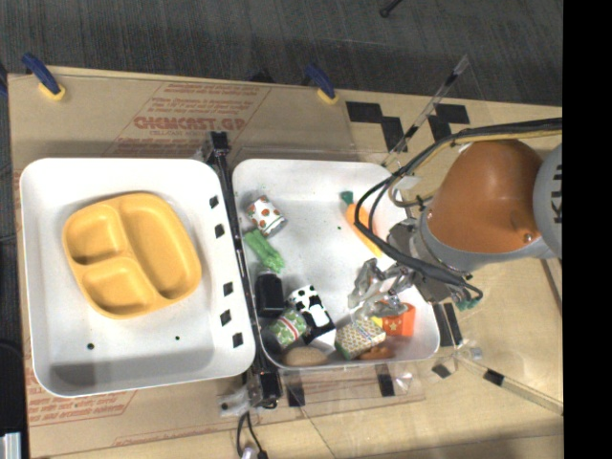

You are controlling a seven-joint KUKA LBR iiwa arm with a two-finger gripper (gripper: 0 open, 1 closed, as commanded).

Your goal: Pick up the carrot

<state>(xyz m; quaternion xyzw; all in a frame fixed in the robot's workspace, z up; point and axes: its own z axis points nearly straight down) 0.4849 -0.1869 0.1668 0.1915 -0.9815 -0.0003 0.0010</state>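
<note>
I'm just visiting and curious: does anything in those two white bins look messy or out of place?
Mildly. The small toys in the right white bin lie jumbled in its near corner, some leaning on each other, beside the gripper. The yellow divided tray in the left white bin sits askew.

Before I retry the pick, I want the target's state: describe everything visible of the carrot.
The carrot looks like a plastic toy: orange body, small green top. It lies flat near the back right corner of the right bin, green end toward the back. The arm's black cables cross and hide its lower part.
</note>
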